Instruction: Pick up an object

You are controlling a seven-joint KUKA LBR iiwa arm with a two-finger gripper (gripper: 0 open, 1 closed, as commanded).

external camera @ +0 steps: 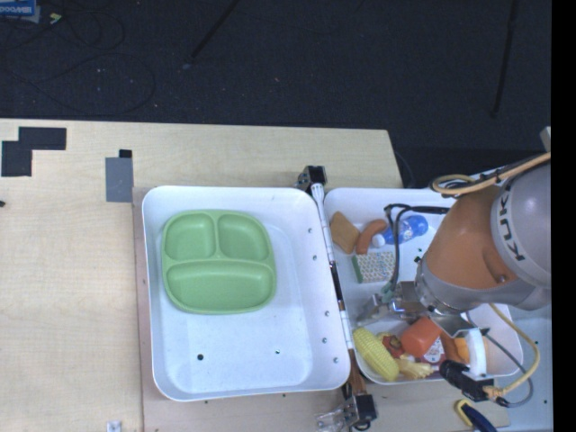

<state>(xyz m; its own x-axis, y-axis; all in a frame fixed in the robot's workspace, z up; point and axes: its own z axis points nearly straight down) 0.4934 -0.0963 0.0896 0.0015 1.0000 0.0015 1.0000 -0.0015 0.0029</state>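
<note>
The right bin (360,201) holds several small items. At its back lie a tan bread-like piece (344,232), an orange sausage (370,234) and a blue item (411,228). A green checkered pad (375,265) lies just in front of them. At the front lie a yellow corn cob (375,353) and an orange-red block (420,338). My arm's orange band (463,241) hangs over the bin's middle. The gripper (393,304) points down between the pad and the corn, mostly hidden under the wrist.
The left bin (243,349) carries a green divided plate (218,261) in its back half. A hinge bar (328,259) runs between the two bins. Cables loop along the right bin's front right corner (504,376). Bare bench (63,295) stretches to the left.
</note>
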